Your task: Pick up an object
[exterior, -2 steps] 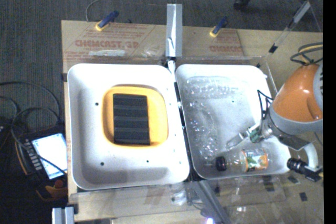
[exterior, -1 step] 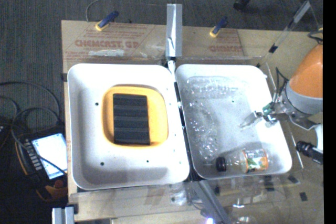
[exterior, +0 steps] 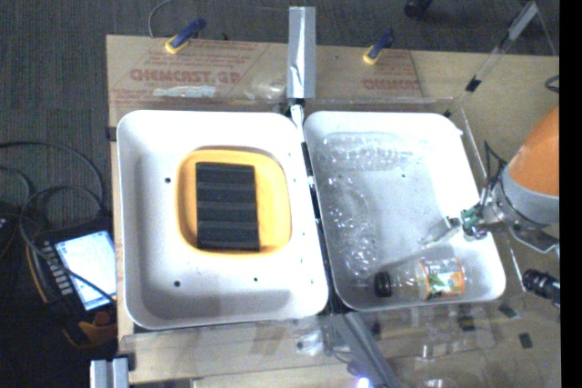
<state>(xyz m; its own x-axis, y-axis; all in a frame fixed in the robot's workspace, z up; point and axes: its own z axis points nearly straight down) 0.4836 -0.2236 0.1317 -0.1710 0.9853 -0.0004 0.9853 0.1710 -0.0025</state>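
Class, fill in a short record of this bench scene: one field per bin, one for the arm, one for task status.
left bin: yellow tray holding a black ridged block
right bin: clear plastic bottle lying on its side near the front edge
arm: at the right bin's right rim
task status: bottle not lifted

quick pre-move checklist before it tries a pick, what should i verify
1. Target present: a clear bottle with a dark cap lies on its side in the right bin, near the front wall: ok.
2. Bottle free of neighbours: clear plastic pieces lie apart from it: ok.
3. Gripper over the right bin: at its right rim, beside the bottle, not above it: not ok.
4. Gripper opening: cannot tell.
5. Alternative target: yellow tray with a black block sits in the left bin, unobstructed: ok.
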